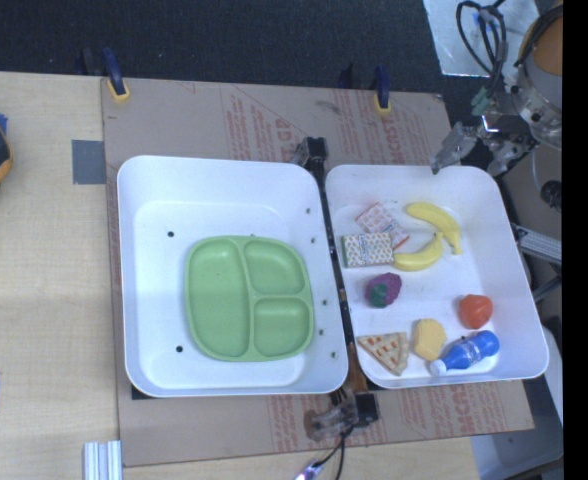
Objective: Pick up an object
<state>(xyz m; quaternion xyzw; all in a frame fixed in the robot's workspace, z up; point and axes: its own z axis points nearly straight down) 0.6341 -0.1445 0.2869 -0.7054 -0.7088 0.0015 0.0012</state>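
two bananas (432, 235), below-left of pincer (461, 148)

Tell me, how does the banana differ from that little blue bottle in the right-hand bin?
The banana is yellow and curved; the blue bottle is blue with a white cap end and straight. The banana looks longer than the bottle. The banana lies in the upper middle of the right bin, beside a small printed packet; the bottle lies at the bin's near edge, next to a yellow lump. Both lie on their sides, untouched.
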